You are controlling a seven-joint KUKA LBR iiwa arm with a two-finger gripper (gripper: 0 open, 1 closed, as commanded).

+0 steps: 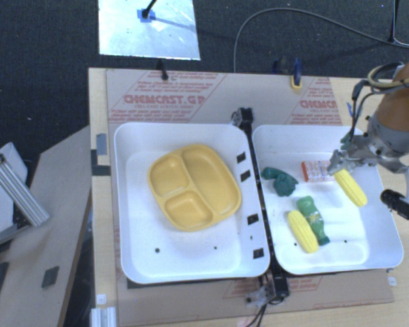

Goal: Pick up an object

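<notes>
Dark speckled carpet surrounds a pale wooden bench (pixel 68 182), whose top is covered by a clear protective sheet printed with red lettering (pixel 163 101). Beyond the bench lies a shiny square metal plate (pixel 148 20) on the floor.

Two shallow white plastic bins sit side by side on the bench, joined along a black clipped seam. The left white bin (pixel 140 257) holds a yellow three-compartment plastic tray (pixel 194 186), lying flat and turned at a slant near the bin's middle.

The right white bin (pixel 368 254) holds the smaller things. The grey arm with its orange band (pixel 399 111) reaches in over the bin's far right corner, and the two-finger gripper (pixel 342 161) hangs at the top end of a yellow toy corn cob (pixel 350 187), which lies slanted by the right wall; whether the fingers are apart or closed on it I cannot tell. Just left of the gripper lies a small white packet with red print (pixel 315 171). A second yellow toy corn cob (pixel 303 231) lies near the front, touching a green toy bottle (pixel 311 217) beside it. A dark green crumpled lump (pixel 280 180) rests near the seam.
</notes>
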